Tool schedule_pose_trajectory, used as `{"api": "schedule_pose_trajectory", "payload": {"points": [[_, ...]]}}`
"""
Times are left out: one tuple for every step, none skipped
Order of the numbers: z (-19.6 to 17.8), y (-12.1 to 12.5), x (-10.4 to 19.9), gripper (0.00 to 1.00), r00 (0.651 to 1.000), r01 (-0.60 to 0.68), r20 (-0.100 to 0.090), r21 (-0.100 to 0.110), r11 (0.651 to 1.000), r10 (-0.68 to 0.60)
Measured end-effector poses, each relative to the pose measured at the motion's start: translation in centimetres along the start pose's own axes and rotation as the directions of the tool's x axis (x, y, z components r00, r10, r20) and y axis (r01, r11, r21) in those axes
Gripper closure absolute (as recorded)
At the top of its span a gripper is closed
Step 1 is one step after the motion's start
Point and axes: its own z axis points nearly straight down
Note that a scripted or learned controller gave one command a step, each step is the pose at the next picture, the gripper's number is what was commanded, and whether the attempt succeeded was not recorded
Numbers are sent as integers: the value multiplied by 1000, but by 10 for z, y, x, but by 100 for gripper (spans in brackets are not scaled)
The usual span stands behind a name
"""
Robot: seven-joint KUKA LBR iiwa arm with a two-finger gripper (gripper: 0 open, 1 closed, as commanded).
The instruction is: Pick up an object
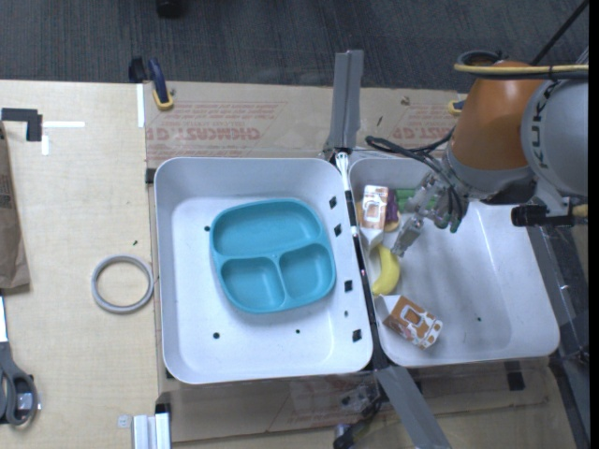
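Banana (385, 271) in right bin (505, 337); gripper (409, 237) just above, grip state unclear; arm (562, 138) lettered "KUK".

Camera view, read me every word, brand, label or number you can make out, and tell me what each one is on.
"KUK", cut off at the frame edge: on the grey arm.
Red print on the cardboard sheet: upside down, too blurred to read.
Small carton and orange-and-white packet in the right bin: printing too small to read.

Divided tray (272, 255) in left bin (178, 279) — banana (386, 270), two packets in right bin (524, 316), tape ring (123, 282) far left
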Motion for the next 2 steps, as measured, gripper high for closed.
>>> {"api": "schedule_pose_trajectory", "payload": {"points": [[1,0,0,0,1000,0,-1,0,1000,0],[-31,-72,-43,0,1000,0,-1,1,1000,0]]}}
